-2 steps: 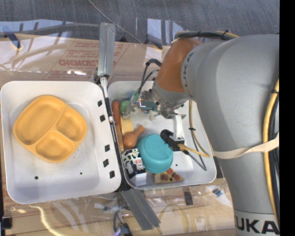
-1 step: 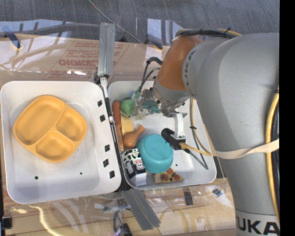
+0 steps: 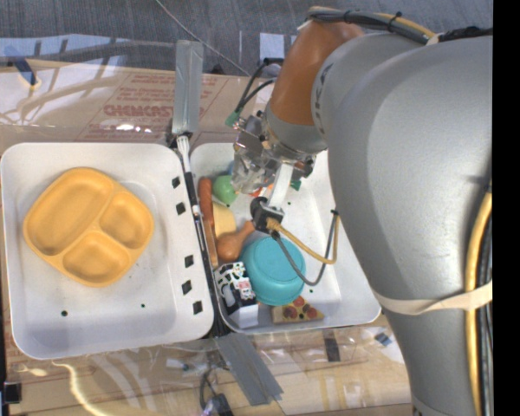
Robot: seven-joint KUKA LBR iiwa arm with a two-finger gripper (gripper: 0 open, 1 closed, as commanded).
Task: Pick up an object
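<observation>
Grey arm (image 3: pixel 416 189) crowds our view, its gripper (image 3: pixel 250 178) low over the green ball (image 3: pixel 224 190) in the right bin (image 3: pixel 351 306); we cannot tell its state, so we should center before lifting.

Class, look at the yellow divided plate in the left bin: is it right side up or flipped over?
Right side up. The yellow divided plate lies flat in the left bin, its three hollow compartments facing the camera with raised ridges between them.

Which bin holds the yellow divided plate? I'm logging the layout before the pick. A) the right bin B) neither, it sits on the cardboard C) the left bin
C: the plate lies flat in the left bin, apart from the clutter in the right bin.
</observation>
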